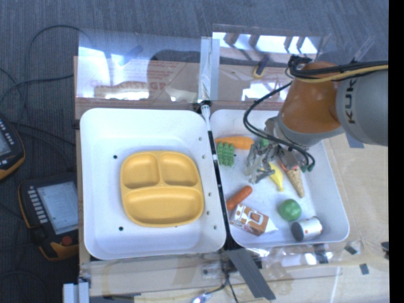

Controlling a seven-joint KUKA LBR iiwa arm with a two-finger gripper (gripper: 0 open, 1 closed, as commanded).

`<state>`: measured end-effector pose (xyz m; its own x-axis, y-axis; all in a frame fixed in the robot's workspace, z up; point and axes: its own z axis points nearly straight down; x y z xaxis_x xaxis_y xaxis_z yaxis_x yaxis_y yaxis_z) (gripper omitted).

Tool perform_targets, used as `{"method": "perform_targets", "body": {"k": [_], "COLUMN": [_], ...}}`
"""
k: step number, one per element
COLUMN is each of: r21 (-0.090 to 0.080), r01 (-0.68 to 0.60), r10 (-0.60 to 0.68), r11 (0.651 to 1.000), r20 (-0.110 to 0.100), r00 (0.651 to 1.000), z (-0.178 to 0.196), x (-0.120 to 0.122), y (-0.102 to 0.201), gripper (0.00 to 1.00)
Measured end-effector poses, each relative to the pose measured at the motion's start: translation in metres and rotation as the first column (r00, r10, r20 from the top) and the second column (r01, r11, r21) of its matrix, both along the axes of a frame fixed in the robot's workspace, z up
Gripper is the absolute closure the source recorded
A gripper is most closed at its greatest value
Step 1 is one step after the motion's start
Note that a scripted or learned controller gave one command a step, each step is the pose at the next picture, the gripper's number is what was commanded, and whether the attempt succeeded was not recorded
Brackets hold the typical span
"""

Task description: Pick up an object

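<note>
We look down at a slant on a table bearing two shallow white bins side by side. We use the yellow divided plate as our landmark; it lies flat in the middle of the left bin, with three compartments.

To the right of the plate, across the ridge where the bins meet, sits the right bin, which holds a scatter of small toy foods. Nearest the plate are a green leafy piece and, beyond it, an orange carrot. Lower, just past the plate's right edge, lies a reddish sausage-shaped piece, and below that a small printed packet. Farther right from the plate are a yellow banana, a tan cone, a green ball and a small grey can on its side.

The grey arm with its orange band reaches over the right bin. Its end effector hangs low among the toys, between the leafy piece and the banana. We cannot tell how its jaws stand, nor whether anything is pinched.
</note>
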<state>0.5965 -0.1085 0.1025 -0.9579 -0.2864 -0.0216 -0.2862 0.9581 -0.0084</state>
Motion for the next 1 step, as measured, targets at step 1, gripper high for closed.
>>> {"method": "perform_targets", "body": {"k": [1], "r21": [0.0], "r01": [0.0], "r10": [0.0], "r11": [1.0], "r20": [0.0], "r00": [1.0], "z": [-0.0001], "x": [-0.0001], "y": [0.0], "gripper": [0.0]}}
